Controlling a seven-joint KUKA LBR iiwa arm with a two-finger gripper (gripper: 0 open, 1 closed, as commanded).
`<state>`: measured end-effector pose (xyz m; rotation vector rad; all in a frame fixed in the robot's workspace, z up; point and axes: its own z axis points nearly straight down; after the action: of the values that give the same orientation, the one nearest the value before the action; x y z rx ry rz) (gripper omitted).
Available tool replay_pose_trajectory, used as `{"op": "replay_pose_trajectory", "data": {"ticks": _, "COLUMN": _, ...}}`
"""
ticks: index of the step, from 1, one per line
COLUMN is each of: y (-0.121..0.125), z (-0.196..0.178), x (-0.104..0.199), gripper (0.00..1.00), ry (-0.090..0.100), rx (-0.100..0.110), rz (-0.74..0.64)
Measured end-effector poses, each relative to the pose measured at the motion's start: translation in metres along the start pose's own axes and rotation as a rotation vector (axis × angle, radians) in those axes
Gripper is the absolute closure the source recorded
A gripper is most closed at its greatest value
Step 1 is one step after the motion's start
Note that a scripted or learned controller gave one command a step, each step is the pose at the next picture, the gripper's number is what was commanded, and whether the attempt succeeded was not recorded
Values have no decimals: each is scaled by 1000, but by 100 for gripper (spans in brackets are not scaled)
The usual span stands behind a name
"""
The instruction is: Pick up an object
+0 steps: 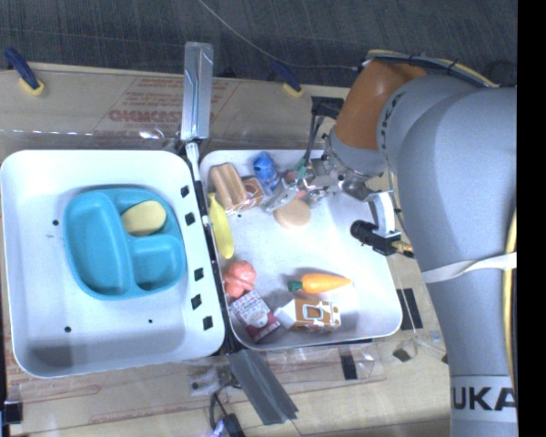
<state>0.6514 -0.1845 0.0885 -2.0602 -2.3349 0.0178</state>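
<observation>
In the right bin (pixel 382 285) we see toy food: a carrot (pixel 320 282), a small carton (pixel 316 314), a pink peach (pixel 239 275), a banana (pixel 221 227) along the left wall, a hot dog (pixel 228 187), a blue piece (pixel 265 167) and a tan round piece (pixel 293 214). The pincer (pixel 296 189) hangs just above the tan piece (we cannot tell its state). The left bin (pixel 36 244) holds a blue tray (pixel 100 248) with a yellow lemon (pixel 144 218). Both bins sit on the surface (pixel 91 94).
</observation>
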Motion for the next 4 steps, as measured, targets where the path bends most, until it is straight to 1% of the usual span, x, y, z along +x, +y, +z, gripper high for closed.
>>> {"op": "replay_pose_trajectory", "data": {"ticks": 1, "y": 7, "z": -1, "x": 61, "gripper": 0, "ry": -22, "rx": -5, "rz": -134}}
{"op": "replay_pose_trajectory", "data": {"ticks": 2, "y": -20, "z": -31, "x": -17, "gripper": 0, "ry": -11, "rx": -26, "rz": -310}}
{"op": "replay_pose_trajectory", "data": {"ticks": 3, "y": -37, "z": -10, "x": -13, "gripper": 0, "ry": -16, "rx": -35, "rz": -384}}
{"op": "replay_pose_trajectory", "data": {"ticks": 4, "y": 12, "z": -10, "x": 21, "gripper": 0, "ry": -23, "rx": -33, "rz": -448}}
